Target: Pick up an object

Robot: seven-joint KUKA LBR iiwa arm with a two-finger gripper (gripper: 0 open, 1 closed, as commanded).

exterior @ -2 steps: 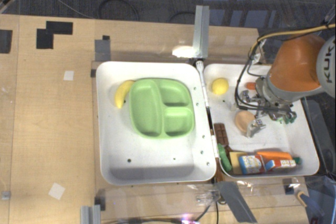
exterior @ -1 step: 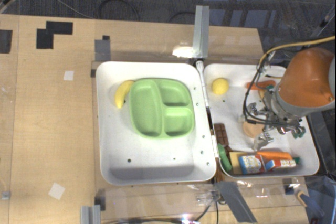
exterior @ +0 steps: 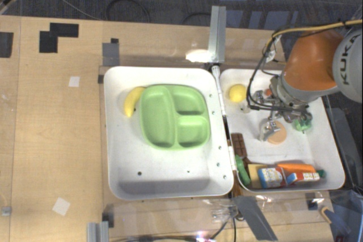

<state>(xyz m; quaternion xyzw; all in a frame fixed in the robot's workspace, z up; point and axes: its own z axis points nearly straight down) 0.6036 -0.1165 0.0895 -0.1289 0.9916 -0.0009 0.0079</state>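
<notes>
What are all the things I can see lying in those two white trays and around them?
left bin: 1, white, left half of the bench
right bin: 1, white, beside the left one
divided plate: 1, light green, in the left bin
banana: 1, yellow, in the left bin at the plate's left edge
lemon-like ball: 1, yellow, top left corner of the right bin
round disc: 1, tan, middle of the right bin, under the gripper
brown bar: 1, dark brown, left edge of the right bin
small boxes and packets: several, orange, blue, green, along the right bin's near edge
arm: 1, grey and orange, over the right bin
gripper: 1, metal, just above the disc
</notes>
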